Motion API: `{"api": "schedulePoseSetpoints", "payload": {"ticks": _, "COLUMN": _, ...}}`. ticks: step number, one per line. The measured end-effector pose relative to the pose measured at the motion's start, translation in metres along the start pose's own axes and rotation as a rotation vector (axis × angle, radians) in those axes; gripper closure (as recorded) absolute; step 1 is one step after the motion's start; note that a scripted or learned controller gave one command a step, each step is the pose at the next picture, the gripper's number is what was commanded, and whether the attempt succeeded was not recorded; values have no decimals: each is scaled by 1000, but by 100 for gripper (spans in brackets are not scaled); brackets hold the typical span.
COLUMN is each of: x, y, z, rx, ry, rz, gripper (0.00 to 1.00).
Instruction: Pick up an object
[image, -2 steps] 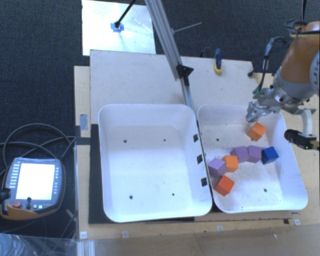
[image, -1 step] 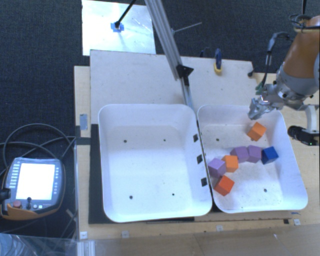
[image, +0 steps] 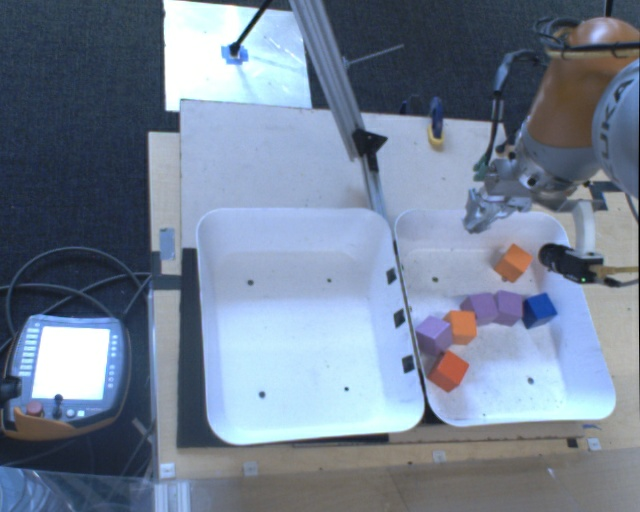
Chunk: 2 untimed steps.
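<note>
The gripper (image: 487, 215) hangs over the far rim of the right bin (image: 590, 385), carried by the grey arm (image: 585, 90) with its orange band. Nothing can be seen between its tips, and whether it is wide or narrow I cannot tell from this slanted view.

All the blocks lie in the right bin, nearer the camera than the gripper. Closest to it is an orange block (image: 513, 262), alone, a little to its right and below. Farther down sits a blue block (image: 539, 309), touching a purple block (image: 510, 306), which joins another purple block (image: 480, 307). Just beside that one is a small orange block (image: 462, 325), with a lighter purple block (image: 434, 332) against its left side. An orange-red block (image: 449, 370) lies lowest, near the bin's left wall.

The left bin (image: 215, 330) sits well to the gripper's left on the surface (image: 270, 150). A handheld control pad (image: 65, 375) rests far off to the left.
</note>
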<state>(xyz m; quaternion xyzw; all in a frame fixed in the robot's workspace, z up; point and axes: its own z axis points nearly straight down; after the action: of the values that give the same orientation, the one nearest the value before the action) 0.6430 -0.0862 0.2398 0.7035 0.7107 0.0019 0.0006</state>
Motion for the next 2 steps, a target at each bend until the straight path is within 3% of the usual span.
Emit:
{"api": "schedulePoseSetpoints", "payload": {"ticks": 1, "x": 53, "y": -13, "z": 1, "rx": 3, "ry": 0, "rz": 0, "gripper": 100}}
{"api": "schedulePoseSetpoints", "payload": {"ticks": 2, "x": 102, "y": -6, "z": -3, "rx": 1, "ry": 1, "rz": 0, "gripper": 100}}
